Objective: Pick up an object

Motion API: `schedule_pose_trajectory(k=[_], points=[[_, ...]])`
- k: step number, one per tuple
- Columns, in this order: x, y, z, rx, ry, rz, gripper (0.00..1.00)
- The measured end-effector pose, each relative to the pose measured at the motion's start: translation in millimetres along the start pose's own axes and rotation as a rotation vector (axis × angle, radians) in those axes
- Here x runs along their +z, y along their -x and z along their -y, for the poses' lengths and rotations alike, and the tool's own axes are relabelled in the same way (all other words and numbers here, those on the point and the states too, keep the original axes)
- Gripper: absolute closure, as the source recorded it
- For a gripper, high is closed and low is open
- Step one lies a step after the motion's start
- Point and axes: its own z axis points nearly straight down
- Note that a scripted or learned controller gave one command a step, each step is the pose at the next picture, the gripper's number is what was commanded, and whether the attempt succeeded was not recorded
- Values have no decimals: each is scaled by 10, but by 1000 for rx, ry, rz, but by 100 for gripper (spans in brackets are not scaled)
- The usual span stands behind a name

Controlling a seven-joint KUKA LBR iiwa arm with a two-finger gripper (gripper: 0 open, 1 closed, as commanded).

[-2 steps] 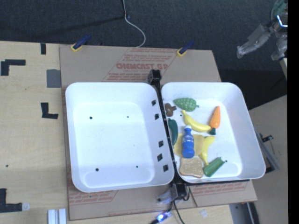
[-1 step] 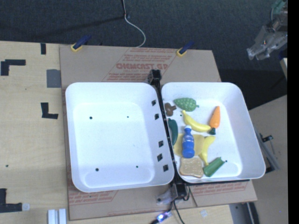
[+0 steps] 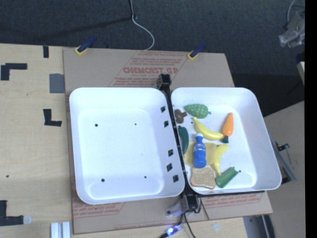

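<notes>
Reader: Where do the toy foods lie?

Legend: All lie in the right bin (image 3: 257, 128), crowded toward its left wall. A green leafy vegetable (image 3: 196, 110) is farthest from the camera, with a small brown piece (image 3: 179, 115) beside it. A banana (image 3: 208, 131) lies slantwise below, and a carrot (image 3: 228, 124) is to its right. A blue bottle (image 3: 199, 151) stands centrally, beside a dark green vegetable (image 3: 184, 139) and a yellow piece (image 3: 218, 155). A slice of bread (image 3: 202, 178) and a green cucumber (image 3: 226, 177) occupy the near edge. The left bin (image 3: 119, 143) adjoins.

Reader: And the gripper (image 3: 292, 32)?

Legend: It appears as a blurred grey shape at the upper right, over the dark floor and well apart from both bins. Whether it is open or closed cannot be told; nothing is seen in it.
</notes>
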Motion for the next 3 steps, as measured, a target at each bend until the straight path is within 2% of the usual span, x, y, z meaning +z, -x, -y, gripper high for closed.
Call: schedule_pose_trajectory(k=[1, 2, 3], points=[[-3, 588, -429, -1, 1, 1, 100], [1697, 439, -566, -5, -17, -8, 100], [-137, 218, -573, -9, 19, 2, 100]])
